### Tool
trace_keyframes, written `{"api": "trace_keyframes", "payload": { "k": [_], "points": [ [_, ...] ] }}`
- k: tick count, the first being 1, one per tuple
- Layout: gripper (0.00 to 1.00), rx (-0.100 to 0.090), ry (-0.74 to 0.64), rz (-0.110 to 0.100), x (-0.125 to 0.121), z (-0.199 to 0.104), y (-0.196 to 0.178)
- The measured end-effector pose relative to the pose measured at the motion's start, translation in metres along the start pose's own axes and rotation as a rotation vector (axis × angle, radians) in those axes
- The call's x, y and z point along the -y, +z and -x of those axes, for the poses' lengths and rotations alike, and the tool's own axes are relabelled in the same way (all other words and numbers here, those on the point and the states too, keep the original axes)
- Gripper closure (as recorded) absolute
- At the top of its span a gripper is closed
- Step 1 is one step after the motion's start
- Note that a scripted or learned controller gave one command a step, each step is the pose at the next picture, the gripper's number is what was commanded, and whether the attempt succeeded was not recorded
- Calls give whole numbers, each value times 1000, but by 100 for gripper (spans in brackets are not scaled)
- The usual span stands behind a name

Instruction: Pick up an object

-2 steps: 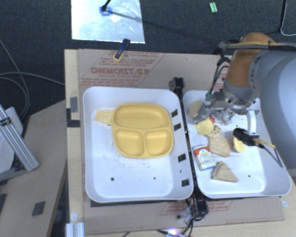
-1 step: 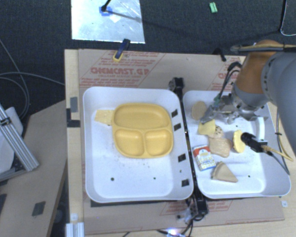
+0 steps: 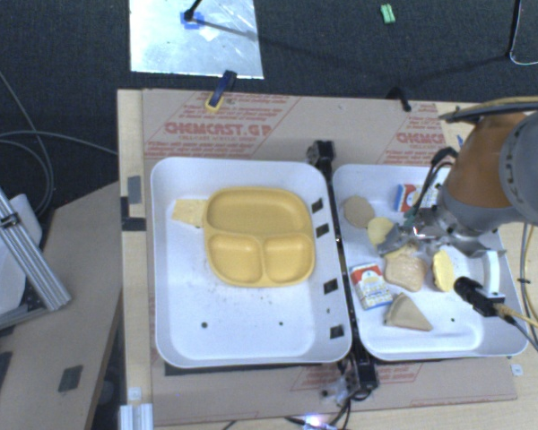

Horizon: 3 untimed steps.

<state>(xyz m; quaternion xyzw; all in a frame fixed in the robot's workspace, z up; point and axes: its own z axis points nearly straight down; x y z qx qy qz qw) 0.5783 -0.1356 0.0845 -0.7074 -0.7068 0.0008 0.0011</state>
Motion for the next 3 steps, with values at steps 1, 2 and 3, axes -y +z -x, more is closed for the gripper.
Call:
{"api": "trace_keyframes", "payload": {
  "k": [1, 2, 3],
  "points": [
    [100, 1, -2, 8, -4, -1, -11],
    [100, 2, 0, 6, 45, 9, -108],
    [0, 1, -2, 5, 43, 8, -104]
  ]
}}
